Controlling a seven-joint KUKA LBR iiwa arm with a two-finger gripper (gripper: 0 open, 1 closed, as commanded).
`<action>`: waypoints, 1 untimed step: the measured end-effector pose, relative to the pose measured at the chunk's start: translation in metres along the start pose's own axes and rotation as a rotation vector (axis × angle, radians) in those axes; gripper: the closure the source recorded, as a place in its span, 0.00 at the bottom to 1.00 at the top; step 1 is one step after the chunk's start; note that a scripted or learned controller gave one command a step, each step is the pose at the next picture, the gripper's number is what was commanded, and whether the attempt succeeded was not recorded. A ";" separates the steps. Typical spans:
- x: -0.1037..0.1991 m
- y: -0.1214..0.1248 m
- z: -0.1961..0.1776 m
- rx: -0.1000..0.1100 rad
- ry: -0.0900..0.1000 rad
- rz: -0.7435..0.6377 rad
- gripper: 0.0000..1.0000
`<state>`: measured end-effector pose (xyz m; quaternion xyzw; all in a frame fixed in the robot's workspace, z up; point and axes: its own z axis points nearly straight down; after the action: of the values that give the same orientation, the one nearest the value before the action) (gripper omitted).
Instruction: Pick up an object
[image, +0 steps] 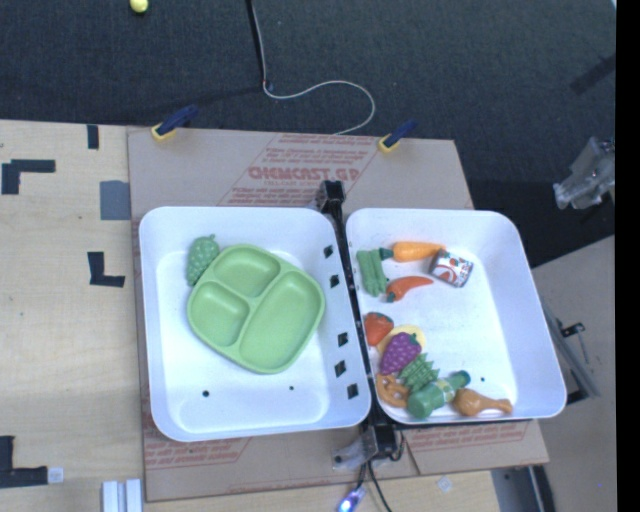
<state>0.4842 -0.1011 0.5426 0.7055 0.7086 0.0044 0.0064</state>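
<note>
Grey end effector (588, 178) sat parked off to right, outside bins, too blurry to tell its state tbh. Right bin (510, 300) had all pickable clutter bunched by divider: carrot (416, 251), small can (451, 268), purple grapes (398, 352). Left bin (165, 300) kept green divided plate (256, 310), probably drop zone. Cardboard (290, 170) clamped under both on table (60, 300) so nothing slid.

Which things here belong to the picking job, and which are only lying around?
For the job: carrot, small can, purple grapes, green grapes, green divided plate.

Lying around: blue-yellow clamps, white cable, cardboard sheet.
</note>
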 end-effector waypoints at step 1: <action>-0.122 -0.003 0.040 0.020 -0.001 0.015 1.00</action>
<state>0.4822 -0.2234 0.5027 0.7109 0.7033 -0.0028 -0.0004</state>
